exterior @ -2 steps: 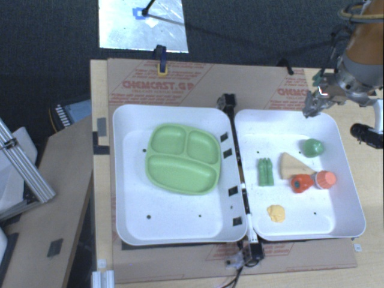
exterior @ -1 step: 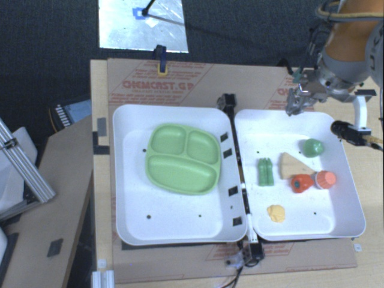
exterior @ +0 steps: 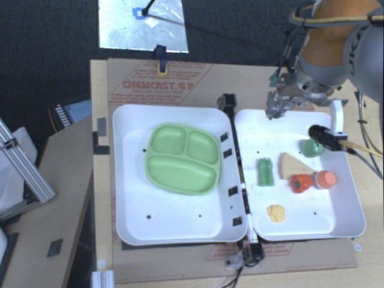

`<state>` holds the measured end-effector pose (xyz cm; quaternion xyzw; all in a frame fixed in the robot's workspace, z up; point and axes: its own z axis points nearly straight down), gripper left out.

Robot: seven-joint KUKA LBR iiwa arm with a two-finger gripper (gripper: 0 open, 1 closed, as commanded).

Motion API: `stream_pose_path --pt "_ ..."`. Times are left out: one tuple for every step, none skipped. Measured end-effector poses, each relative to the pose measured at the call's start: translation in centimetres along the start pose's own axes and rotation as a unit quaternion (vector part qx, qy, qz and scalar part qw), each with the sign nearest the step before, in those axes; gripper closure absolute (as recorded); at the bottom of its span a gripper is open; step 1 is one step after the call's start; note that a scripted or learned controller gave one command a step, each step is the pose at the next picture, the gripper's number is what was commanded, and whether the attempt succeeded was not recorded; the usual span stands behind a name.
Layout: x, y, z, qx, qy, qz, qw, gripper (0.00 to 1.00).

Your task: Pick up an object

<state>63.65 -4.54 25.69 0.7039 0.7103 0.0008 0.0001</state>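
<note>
Right white bin (exterior: pixel 345 218) holds the loose pieces. Small green ridged block (exterior: pixel 265 171) lies lengthwise near the bin's left side, just right of the seam between the bins. Tan wedge-shaped piece (exterior: pixel 295 163) sits to its right, apart from it. Touching the wedge's lower right: a red-orange rounded item (exterior: pixel 302 183) with a pink-orange rounded item (exterior: pixel 325 179) pressed against it. Small yellow lumpy piece (exterior: pixel 276 213) lies alone toward the near edge, below the green block. Round green piece (exterior: pixel 312 147) sits near the far right, partly covered by a black fitting (exterior: pixel 327 138) that reaches in from the right.

Gripper (exterior: pixel 277 110) hangs over the far edge of the right bin, well apart from all the pieces, nothing seen between its tips. Cannot tell how the end effector is set; detail too small and dark. Grey arm with orange band (exterior: pixel 336 23) rises behind it at upper right.

Left white bin (exterior: pixel 129 221) carries a pale green three-compartment plastic tray (exterior: pixel 183 158), set near the middle, slightly turned.

Both bins rest on a brown cardboard sheet with red print (exterior: pixel 159 84). Shiny silver square sheet (exterior: pixel 143 17) lies on the dark floor beyond the bench.
</note>
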Motion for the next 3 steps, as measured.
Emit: stream_pose_path --pt "4.7 -0.1 -0.1 0.0 0.0 0.0 1.0 1.0" --pt "9.7 0.6 1.7 0.0 0.0 0.001 1.0 1.0" --pt "14.1 0.9 2.8 -0.001 0.0 0.001 1.0 1.0"
